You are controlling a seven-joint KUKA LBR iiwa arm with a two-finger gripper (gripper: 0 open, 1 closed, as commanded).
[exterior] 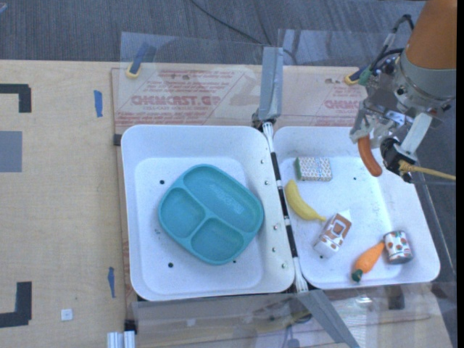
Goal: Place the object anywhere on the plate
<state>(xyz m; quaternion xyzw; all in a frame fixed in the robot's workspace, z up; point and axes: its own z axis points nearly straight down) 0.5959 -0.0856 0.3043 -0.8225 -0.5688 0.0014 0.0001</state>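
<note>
sausage (pixel 370 157) hangs between the jaws of your gripper (pixel 378 145); looks light and smooth, so grip mid-length.

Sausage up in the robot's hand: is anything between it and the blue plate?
The sausage hangs in the gripper above the right bin. The bin walls lie between it and the plate, low enough to pass over.
</note>
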